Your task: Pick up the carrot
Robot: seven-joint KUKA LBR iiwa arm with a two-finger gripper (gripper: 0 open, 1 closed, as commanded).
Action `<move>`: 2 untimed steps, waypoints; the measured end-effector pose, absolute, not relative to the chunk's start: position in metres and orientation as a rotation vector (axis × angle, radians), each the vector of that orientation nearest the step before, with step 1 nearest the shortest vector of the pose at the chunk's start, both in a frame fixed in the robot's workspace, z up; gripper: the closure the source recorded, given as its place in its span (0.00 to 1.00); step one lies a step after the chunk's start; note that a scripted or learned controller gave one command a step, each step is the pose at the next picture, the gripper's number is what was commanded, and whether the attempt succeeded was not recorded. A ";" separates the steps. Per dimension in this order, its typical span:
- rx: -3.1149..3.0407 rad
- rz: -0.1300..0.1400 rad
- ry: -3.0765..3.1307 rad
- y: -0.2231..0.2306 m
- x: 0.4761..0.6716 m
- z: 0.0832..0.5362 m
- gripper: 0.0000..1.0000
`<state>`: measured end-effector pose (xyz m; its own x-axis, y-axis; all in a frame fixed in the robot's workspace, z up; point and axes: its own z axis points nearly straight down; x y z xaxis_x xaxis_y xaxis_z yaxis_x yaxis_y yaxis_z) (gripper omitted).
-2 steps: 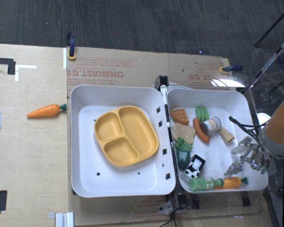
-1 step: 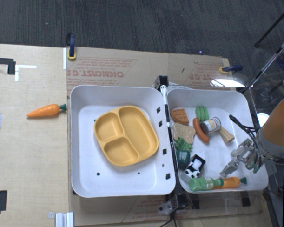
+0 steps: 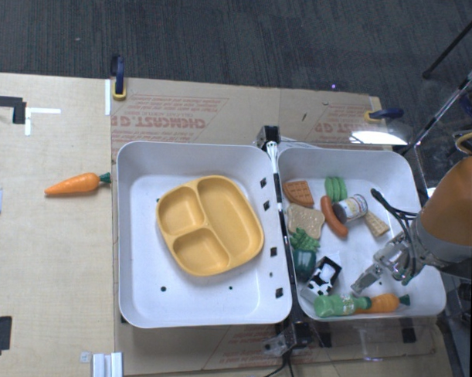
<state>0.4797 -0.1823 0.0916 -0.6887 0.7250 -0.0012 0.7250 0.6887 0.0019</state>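
The metal gripper (image 3: 370, 278) hangs slightly parted, grasping nothing, just above a smooth, tapered orange carrot (image 3: 384, 303) lying along the glossy white bin (image 3: 421, 190) edge.

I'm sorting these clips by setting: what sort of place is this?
Probably a robot-manipulation lab bench. Two shallow white plastic bins sit side by side on clamped cardboard, one holding a yellow divided plate, the other toy food, where the grey two-finger gripper reaches in.

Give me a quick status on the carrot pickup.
Gripper low in right bin, holding nothing. Carrot just beneath it. Green bottle touching carrot.
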 end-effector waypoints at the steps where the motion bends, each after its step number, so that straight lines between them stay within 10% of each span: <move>1: 0.890 0.001 3.010 -0.174 0.480 0.091 0.00; 2: 0.585 0.000 3.083 -0.169 0.480 0.091 0.00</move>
